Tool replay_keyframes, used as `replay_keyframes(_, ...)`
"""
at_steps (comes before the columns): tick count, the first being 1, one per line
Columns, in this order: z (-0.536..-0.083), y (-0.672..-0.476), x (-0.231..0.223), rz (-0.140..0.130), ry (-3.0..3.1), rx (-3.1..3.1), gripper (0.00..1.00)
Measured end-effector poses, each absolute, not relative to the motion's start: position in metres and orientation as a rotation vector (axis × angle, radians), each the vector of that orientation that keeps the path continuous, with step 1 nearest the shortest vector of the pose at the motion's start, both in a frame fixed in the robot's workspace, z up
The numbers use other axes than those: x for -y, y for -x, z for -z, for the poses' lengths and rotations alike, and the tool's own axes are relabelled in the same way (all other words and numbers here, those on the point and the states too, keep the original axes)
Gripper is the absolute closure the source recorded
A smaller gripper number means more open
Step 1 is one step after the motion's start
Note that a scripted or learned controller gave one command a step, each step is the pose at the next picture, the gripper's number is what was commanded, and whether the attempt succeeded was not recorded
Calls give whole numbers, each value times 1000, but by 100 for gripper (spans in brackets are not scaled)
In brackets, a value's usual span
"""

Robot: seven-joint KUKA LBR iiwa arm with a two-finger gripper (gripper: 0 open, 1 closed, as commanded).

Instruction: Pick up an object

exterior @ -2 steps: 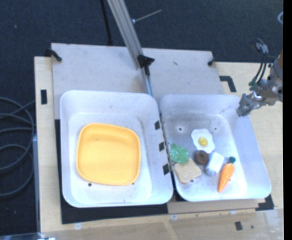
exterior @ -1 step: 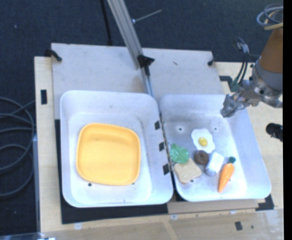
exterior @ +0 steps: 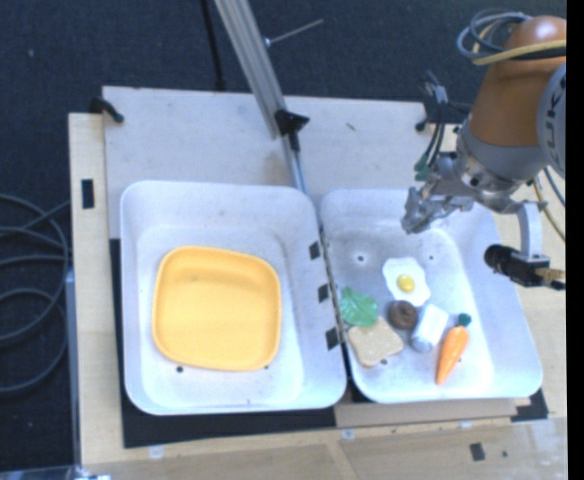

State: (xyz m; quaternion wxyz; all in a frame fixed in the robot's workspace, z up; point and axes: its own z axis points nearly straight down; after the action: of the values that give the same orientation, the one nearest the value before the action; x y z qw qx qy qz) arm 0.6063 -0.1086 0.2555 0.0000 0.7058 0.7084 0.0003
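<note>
The right bin [exterior: 492, 368] holds several toy foods: a fried egg [exterior: 406, 281], a green leafy piece [exterior: 358, 308], a brown donut [exterior: 403, 315], a slice of toast [exterior: 375, 344], a white cup-like piece [exterior: 429, 326] and an orange carrot [exterior: 452, 352]. My gripper [exterior: 418, 215] hangs over the back of the right bin, above and behind the fried egg, apart from every object. Nothing shows between its fingers.
The left bin [exterior: 142, 228] holds a yellow square plate [exterior: 217, 308]. A slanted metal pole [exterior: 257, 63] rises behind the bins, ending at the divide between them. Black cables lie on the floor at the left.
</note>
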Motion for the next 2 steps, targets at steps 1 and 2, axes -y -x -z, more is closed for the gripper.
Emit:
replay_keyframes(1,-262,-610,56,-3,-2217,-2225,100)
replay_keyframes(2,-267,-621,4,-2,-2217,-2226,100)
